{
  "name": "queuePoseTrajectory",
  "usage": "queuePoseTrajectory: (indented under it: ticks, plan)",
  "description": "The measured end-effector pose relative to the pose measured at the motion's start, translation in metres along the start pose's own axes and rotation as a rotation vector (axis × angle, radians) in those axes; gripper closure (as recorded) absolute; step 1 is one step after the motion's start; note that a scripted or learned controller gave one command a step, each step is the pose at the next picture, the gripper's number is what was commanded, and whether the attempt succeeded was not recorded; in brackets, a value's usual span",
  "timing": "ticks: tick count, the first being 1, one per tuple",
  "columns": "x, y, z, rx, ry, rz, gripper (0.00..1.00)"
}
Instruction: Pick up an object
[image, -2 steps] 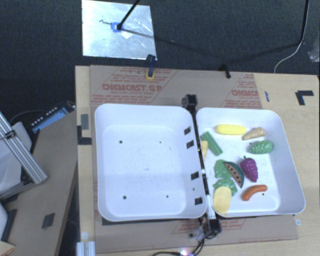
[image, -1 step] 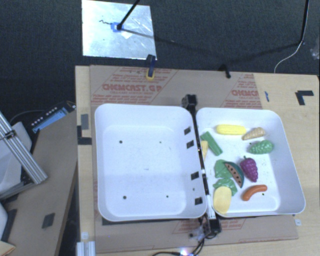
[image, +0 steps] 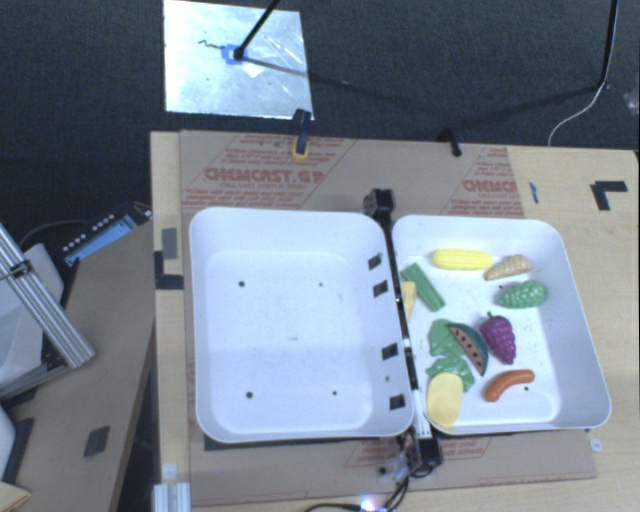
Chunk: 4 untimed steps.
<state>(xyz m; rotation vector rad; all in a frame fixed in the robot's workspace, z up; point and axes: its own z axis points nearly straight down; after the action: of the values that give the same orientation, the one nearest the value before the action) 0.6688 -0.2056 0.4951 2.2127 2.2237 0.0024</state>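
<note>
Both bins look like smooth white plastic with a soft sheen — the left bin (image: 290, 325) beside the right bin (image: 575, 330). In the right bin the toy foods look like plastic too: the sausage (image: 509, 383) glossy, the grapes (image: 498, 336) bumpy. Under the bins lies matt brown printed cardboard (image: 330, 170). Beyond it — a shiny, foil-like sheet (image: 236, 60).

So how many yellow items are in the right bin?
2 fully yellow: the corn cob near the far wall and a lemon-like piece at the near left corner. Something yellowish peeks beside the divider, partly hidden.
</note>
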Motion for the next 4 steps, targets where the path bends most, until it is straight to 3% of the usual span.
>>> queuePoseTrajectory:
  ticks: [4]
  plan:
    - [0.0,0.0,-0.029,0.001,0.0,-0.001,1.0]
